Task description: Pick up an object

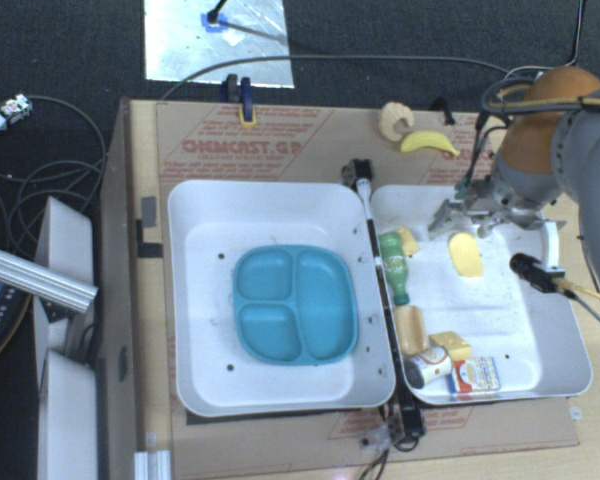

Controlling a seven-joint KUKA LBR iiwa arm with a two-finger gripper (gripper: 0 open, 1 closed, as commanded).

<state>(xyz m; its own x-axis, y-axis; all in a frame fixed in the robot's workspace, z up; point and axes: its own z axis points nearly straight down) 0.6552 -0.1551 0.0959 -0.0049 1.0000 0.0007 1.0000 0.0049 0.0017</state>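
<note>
Nothing lifted yet: the hand hovers just above the yellow block, its grip state unclear.

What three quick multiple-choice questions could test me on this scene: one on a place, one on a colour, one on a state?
1. Where does the blue divided plate lie?
A. left bin
B. right bin
C. on the cardboard

2. What colour is the bottle by the wall between the bins?
A. red
B. green
C. black

3. How does the banana lie?
A. in the right bin
B. on the plate
C. outside both bins

Answers: 1 A, it lies in the left bin. 2 B, its body is green. 3 C, it rests on the cardboard behind the right bin.
</note>
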